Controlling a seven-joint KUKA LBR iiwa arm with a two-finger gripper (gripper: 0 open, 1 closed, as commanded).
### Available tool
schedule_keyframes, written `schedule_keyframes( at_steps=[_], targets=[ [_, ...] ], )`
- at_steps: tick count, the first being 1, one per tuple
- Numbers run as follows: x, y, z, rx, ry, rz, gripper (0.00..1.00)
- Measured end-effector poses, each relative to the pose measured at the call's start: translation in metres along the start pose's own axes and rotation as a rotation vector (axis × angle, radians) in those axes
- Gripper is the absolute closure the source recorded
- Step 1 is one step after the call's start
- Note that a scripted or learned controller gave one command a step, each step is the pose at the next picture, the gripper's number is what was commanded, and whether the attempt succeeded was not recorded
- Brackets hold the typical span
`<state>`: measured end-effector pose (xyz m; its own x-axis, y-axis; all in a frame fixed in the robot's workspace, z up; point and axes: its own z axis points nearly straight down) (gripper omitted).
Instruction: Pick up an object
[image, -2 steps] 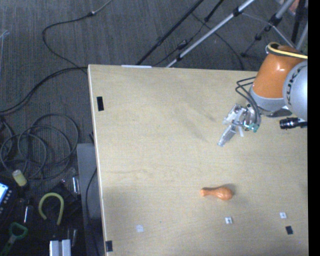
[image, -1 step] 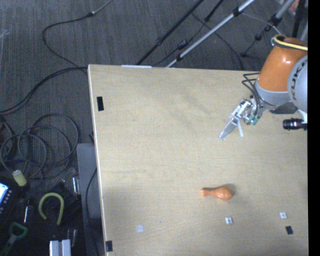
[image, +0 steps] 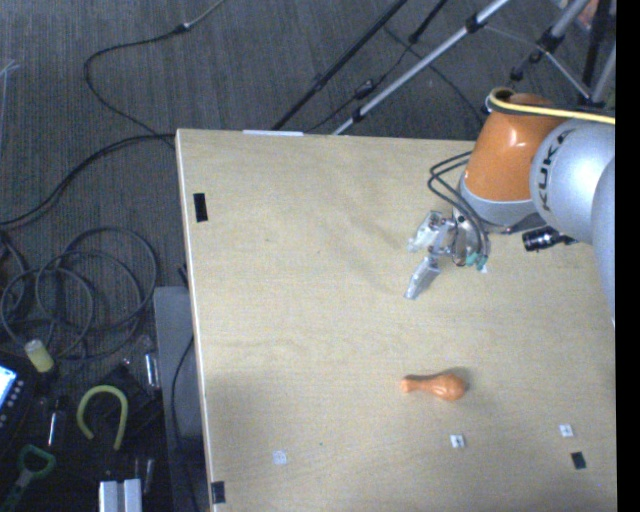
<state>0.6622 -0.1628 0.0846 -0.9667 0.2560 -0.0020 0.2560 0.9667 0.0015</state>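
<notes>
On the pale wooden bench top (image: 300, 300) lies one loose object: a single orange pear-shaped piece (image: 436, 385), resting on its side with its narrow neck pointing to the view's left and its rounder end to the right, toward the lower middle of the board. The board also carries a few small markers: one black rectangle (image: 200, 207) near its upper left edge, another black mark (image: 578, 460) near the lower right, and two small pale squares (image: 458, 440) below and to the right of the orange piece. One arm (image: 570, 180) enters from the right, grey with an orange band (image: 510, 150), its wrist angled down and to the left. Its gripper (image: 425, 278) hangs above bare board in the upper right part of the bench, well apart from the orange piece, which lies below it in the view. Nothing sits between the fingers; whether they are spread or closed I cannot tell. On the floor to the left lie several coiled black cables (image: 80, 290).
</notes>
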Motion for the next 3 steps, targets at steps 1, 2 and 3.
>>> schedule_keyframes(
  at_steps=[1, 2, 3],
  targets=[
    [0.021, -0.052, -0.039, 0.002, 0.000, 0.485, 0.00],
    [0.010, -0.065, -0.059, 0.003, -0.001, 0.810, 0.00],
    [-0.012, -0.022, 0.001, 0.004, 0.000, 0.683, 0.00]
  ],
)
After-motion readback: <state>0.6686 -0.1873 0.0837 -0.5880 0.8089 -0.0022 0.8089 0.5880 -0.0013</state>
